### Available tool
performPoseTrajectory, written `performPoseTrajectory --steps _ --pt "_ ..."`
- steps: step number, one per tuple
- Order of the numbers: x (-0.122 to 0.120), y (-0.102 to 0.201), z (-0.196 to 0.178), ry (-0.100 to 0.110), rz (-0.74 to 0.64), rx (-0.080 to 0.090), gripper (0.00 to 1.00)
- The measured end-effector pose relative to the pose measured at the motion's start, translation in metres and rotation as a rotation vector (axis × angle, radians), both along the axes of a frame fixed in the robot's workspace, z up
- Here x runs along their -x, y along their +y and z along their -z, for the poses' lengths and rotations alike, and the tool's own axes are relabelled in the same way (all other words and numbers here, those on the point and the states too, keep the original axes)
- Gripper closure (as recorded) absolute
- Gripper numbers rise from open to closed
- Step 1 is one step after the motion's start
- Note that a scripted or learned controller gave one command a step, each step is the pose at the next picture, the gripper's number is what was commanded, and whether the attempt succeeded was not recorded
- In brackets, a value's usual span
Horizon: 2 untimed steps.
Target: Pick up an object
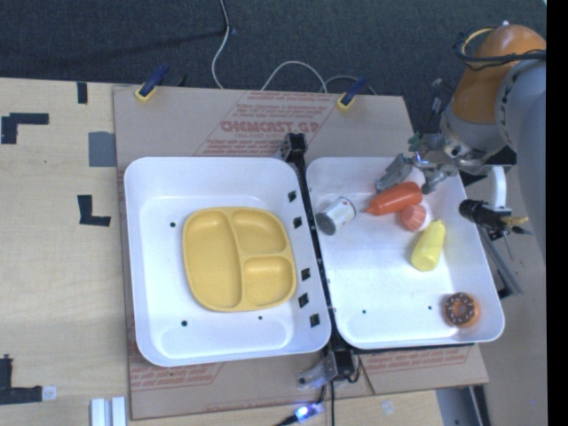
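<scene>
In the right bin an orange carrot-shaped toy lies near the back, with a small pink-red round piece touching its right end. A yellow piece lies just in front of them. A silver can lies on its side by the divider, and a brown donut sits in the front right corner. My gripper hangs over the back of this bin, open, its two grey fingers spread just behind the carrot. Nothing sits between them.
The left bin holds a yellow divided plate. A black divider with clips runs between the two bins. The arm's orange band and grey body stand at the right edge, with a black cable fitting beside the bin.
</scene>
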State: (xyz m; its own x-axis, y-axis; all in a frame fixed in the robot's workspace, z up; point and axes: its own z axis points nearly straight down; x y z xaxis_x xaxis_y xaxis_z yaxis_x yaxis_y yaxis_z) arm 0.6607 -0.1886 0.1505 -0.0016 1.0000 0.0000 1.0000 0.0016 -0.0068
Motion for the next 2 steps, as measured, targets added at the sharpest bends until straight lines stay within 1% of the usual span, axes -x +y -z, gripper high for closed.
performPoseTrajectory --steps 1,2 --pt "0.0 -0.006 0.035 -0.022 0.001 0.01 0.0" --pt "-0.002 -0.005 0.024 -0.028 -0.001 0.01 1.0"
